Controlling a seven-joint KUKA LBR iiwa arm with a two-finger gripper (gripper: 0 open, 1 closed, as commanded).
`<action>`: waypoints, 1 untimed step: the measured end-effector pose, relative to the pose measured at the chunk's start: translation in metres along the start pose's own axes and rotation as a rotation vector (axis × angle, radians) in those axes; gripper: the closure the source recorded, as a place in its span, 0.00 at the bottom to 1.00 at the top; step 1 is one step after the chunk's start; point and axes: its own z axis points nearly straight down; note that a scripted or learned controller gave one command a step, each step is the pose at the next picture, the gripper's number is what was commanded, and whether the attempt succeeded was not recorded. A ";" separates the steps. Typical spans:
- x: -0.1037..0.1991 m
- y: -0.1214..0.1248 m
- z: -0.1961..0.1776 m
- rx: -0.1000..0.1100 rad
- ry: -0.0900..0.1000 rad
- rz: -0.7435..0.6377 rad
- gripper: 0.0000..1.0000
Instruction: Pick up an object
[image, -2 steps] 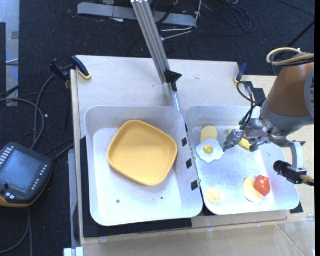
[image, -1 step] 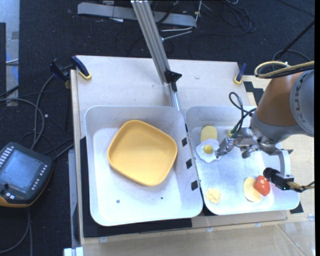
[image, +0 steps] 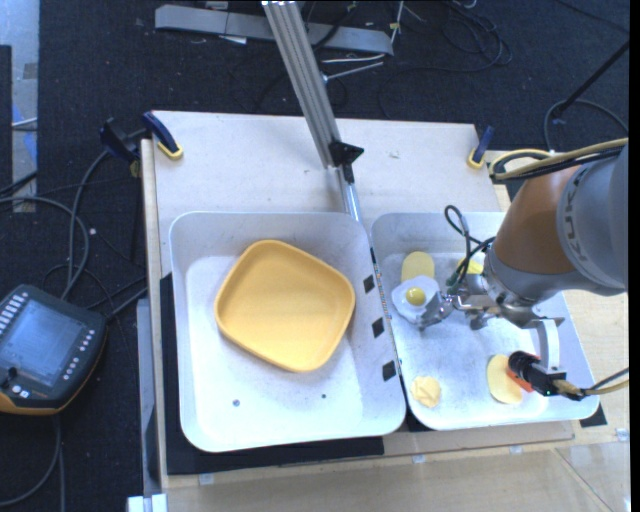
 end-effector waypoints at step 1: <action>0.000 0.001 -0.012 -0.003 0.000 0.000 1.00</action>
